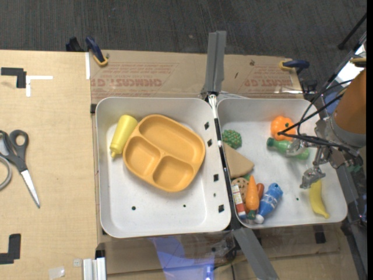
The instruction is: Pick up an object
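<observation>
Gripper: From my remote station I see the gripper [313, 177] low over the right side of the right bin [256, 116], its metal fingertips just above and left of the banana; I cannot tell how wide the fingers stand, and nothing shows between them.
Arm: The grey arm [349, 112] with its orange band enters from the right, black cables trailing across the bin's upper right corner.
Banana: A yellow banana [317, 199] lies by the right wall of the right bin, just beside the fingertips.
Near the gripper: An orange pumpkin-like toy [281, 127] sits at upper right, with a green item [285, 147] just below it.
Centre of right bin: A green knobbly piece [232, 137] lies near the dividing wall; below it a tan wedge [238, 163], a carrot [251, 194], a blue bottle [268, 200] and a small printed carton [238, 196] crowd together.
Left bin: An orange divided tray [162, 151] lies tilted in the left bin [157, 214], with a yellow bottle [122, 134] touching its upper left edge.
Bench: Scissors [21, 162] rest on the wooden surface, well apart from both bins.
</observation>
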Motion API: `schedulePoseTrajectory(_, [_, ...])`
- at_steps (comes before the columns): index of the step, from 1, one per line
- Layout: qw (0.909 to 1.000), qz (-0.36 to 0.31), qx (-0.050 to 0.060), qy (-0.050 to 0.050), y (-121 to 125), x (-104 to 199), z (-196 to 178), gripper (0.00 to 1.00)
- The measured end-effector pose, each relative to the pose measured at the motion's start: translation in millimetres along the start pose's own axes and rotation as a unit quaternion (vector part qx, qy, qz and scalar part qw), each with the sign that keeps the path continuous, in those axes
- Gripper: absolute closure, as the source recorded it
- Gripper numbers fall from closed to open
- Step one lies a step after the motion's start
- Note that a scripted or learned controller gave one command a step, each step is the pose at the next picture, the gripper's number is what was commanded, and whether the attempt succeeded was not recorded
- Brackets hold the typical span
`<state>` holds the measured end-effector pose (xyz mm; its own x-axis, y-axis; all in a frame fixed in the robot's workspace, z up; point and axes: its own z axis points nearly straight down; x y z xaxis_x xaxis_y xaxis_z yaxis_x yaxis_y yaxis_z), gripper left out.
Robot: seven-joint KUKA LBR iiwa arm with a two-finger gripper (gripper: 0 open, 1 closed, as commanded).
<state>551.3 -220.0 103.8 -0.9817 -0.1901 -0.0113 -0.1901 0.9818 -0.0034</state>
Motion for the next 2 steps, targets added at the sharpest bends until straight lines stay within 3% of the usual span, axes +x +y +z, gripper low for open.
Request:
schedulePoseTrajectory(1, [0.9984, 0.057, -0.001, 0.003, 7.2, -47.3, 10.3, 0.0])
schedulePoseTrajectory(2, [0.9938, 0.111, -0.001, 0.002, 41.2, -91.0, 10.7, 0.0])
